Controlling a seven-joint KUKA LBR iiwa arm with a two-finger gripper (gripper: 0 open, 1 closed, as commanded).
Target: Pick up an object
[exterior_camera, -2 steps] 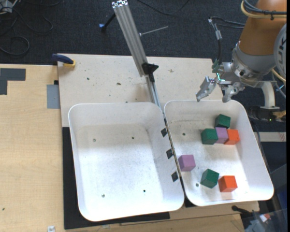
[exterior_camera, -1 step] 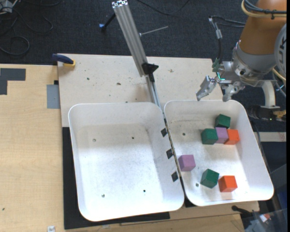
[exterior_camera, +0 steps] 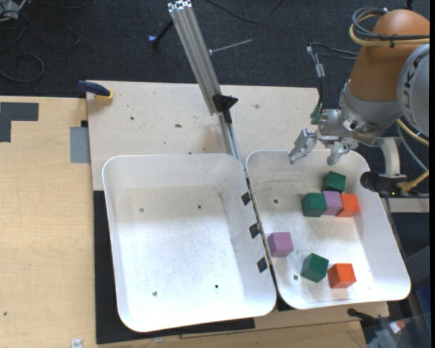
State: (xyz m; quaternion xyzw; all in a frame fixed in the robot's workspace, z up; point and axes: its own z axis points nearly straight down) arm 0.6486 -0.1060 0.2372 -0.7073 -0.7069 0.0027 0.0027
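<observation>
Above the far edge of the right-hand white bin (exterior_camera: 391, 267), the two-finger gripper (exterior_camera: 320, 148) hung with fingers spread, grasping nothing.
Small cubes lay loose below: three green, two purple, two orange, with the dark green cube (exterior_camera: 334, 181) nearest and likeliest to be picked up.

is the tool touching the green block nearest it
Apart. In the camera view the tool hangs with fingers spread over the bin's far rim, with white bin floor showing between it and the green block.
</observation>
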